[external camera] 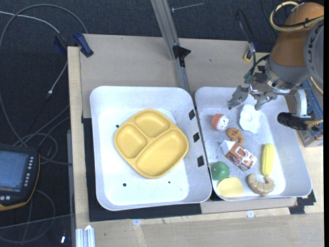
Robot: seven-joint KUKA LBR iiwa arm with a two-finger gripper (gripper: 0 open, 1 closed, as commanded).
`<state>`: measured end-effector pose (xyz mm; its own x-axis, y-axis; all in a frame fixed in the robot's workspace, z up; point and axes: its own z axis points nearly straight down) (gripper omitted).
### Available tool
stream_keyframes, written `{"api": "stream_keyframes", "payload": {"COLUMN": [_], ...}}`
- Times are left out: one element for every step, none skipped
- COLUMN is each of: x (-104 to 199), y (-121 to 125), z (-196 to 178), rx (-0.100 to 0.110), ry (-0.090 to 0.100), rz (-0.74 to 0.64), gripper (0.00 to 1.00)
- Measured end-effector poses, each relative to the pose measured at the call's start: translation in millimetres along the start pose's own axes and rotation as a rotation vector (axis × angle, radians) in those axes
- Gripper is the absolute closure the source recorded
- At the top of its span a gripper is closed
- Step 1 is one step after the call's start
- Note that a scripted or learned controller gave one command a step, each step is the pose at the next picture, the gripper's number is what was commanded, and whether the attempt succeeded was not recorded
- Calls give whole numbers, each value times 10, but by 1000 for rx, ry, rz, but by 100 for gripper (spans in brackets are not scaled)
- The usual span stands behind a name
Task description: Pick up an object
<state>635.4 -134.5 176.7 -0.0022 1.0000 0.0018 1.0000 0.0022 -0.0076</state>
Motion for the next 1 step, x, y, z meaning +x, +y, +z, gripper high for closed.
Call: {"api": "stream_keyframes", "payload": {"x": [-21], "y": [-7], "z": [568], "rx": [-13], "ry": [-2], "rz": [4], "gripper": [0]}}
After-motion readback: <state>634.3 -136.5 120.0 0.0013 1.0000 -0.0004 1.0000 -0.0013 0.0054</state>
